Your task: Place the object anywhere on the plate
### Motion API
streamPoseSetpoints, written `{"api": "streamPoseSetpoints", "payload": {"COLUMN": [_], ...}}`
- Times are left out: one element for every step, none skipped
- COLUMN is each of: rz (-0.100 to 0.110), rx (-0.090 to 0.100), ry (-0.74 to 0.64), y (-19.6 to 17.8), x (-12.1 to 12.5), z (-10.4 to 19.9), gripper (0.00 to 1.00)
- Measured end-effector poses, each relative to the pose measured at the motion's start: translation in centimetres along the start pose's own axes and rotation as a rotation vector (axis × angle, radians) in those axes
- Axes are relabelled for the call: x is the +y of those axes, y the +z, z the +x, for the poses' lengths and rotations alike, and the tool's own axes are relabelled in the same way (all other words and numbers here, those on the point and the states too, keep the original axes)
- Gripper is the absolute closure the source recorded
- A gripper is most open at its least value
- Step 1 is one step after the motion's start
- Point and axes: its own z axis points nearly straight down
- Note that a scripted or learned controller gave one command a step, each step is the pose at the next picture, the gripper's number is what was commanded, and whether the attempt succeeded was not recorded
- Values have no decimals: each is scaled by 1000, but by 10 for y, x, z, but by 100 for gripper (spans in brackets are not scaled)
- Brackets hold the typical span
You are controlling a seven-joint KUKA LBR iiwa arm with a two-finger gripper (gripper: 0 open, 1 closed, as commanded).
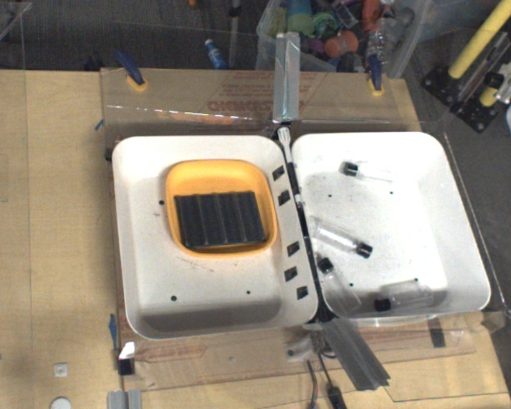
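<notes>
Four clear tubes with black caps lie in the right bin [460,228]: one at the far side [362,171], one mid-bin [345,244], one by the divider [330,271], one at the near edge [404,297]. One orange plate [217,175] sits in the left bin [136,254], with one dark ribbed block [219,219] lying on it. From where I stand I cannot tell how the jaws are set. I'd worry that a slim, see-through tube rolls or slips out of a pinch, or lands on the ribbed block and skids off the plate.
</notes>
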Motion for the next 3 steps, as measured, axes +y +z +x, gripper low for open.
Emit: {"api": "streamPoseSetpoints", "payload": {"rz": [0, -1, -2], "rx": [1, 2, -7], "ry": [-101, -304, -629], "y": [8, 28, 0], "x": [0, 3, 3], "z": [0, -5, -6], "gripper": [100, 100, 100]}}
